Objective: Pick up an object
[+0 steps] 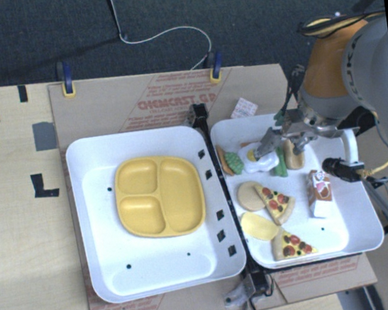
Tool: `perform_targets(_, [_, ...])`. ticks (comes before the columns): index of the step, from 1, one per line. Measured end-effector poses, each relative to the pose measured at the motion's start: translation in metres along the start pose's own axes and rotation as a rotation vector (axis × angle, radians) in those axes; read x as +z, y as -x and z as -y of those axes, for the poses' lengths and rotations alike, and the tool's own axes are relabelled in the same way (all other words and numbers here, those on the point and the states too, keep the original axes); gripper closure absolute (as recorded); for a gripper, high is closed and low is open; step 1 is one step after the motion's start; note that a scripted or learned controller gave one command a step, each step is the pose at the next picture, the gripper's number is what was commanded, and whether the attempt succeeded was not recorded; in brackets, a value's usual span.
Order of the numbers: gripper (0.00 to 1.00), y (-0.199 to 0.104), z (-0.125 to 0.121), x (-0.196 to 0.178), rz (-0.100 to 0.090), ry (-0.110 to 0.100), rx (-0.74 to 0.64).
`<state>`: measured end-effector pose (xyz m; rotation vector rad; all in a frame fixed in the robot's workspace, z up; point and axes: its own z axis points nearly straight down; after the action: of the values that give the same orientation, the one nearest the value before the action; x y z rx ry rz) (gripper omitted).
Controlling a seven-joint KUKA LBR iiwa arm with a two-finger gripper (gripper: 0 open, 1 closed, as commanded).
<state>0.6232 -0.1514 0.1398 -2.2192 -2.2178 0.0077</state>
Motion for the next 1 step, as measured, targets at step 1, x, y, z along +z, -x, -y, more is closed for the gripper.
perform_targets(1, [0.0, -0.0142, 0.0414, 0.0571, -0.001, 0.001, -0.001])
